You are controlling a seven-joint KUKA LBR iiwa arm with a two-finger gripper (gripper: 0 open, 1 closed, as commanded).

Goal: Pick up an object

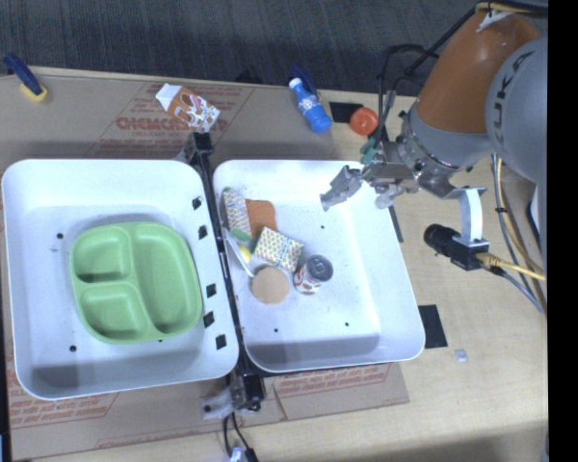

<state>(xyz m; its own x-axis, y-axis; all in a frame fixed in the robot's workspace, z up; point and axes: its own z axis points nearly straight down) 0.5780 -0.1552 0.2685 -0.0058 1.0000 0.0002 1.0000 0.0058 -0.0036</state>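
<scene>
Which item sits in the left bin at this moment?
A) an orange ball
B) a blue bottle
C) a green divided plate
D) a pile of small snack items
C: the green divided plate lies alone in the left bin, while the pile of small items sits in the right bin.
</scene>
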